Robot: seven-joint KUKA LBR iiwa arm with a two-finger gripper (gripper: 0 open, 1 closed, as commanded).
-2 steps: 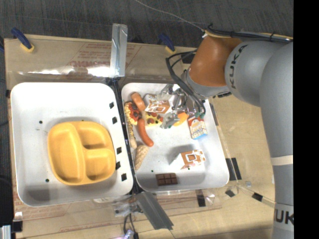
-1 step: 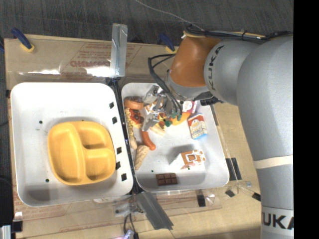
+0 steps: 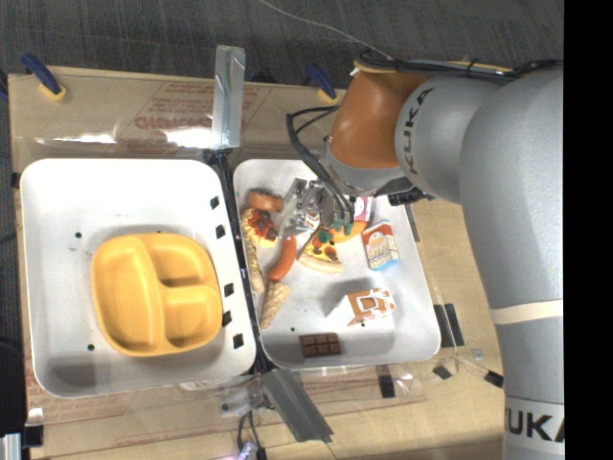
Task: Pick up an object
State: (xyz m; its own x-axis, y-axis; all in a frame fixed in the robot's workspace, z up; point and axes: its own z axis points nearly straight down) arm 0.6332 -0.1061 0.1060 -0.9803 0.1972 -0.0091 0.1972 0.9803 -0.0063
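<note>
My gripper [image 3: 299,220] hangs low in the right bin [image 3: 412,324], near its upper left part, over a heap of toy food. Right under it lie a sausage [image 3: 282,258], a pizza slice [image 3: 326,249] and a round pizza-like piece [image 3: 259,225]. Another sausage [image 3: 265,200] lies just left of the gripper. Further right stands a small milk carton [image 3: 381,247]. A white carton with an orange print [image 3: 369,305], a bread stick [image 3: 275,302] and a chocolate bar [image 3: 320,344] lie nearer the front. The arm's orange band [image 3: 369,127] covers the bin's back edge.
The left bin [image 3: 48,199] holds a yellow divided tray [image 3: 156,292]. A ridge with black clips [image 3: 230,257] separates the two bins. The grey arm [image 3: 498,161] fills the right side above the bench.
</note>
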